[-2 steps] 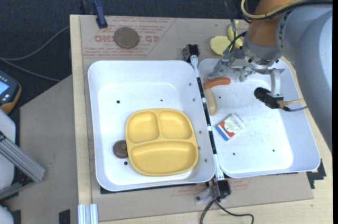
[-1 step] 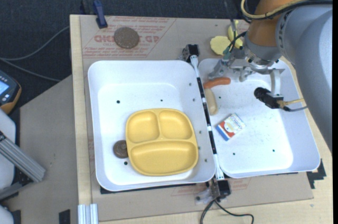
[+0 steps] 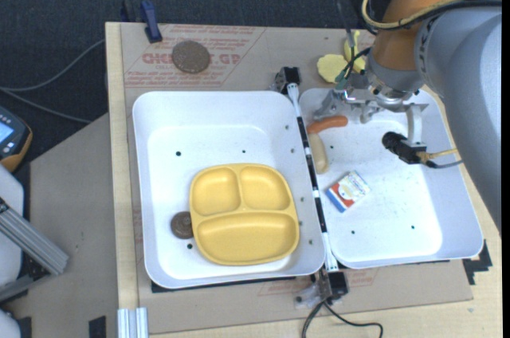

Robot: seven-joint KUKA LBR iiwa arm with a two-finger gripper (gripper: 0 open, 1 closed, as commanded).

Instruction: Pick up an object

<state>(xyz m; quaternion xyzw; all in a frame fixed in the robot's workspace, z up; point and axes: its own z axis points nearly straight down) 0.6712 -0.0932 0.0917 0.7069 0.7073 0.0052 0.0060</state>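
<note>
My gripper [image 3: 376,107] hangs low over the far left corner of the right bin [image 3: 414,237], under the orange-banded wrist [image 3: 398,49]. Just to its left lies an orange sausage-shaped piece [image 3: 328,123], and a tan stick-shaped piece [image 3: 319,153] rests along the bin's left wall. A small red, white and blue box [image 3: 347,190] lies near the bin's middle. A black piece [image 3: 402,147] sits just below the gripper, and I cannot tell whether it belongs to the arm. The view shows nothing held.
The left bin [image 3: 159,121] holds a yellow divided plate [image 3: 243,213] with a brown disc [image 3: 182,225] at its left. On the board behind the bins are another brown disc [image 3: 190,56], a blue clip [image 3: 150,20] and a yellow object [image 3: 331,67].
</note>
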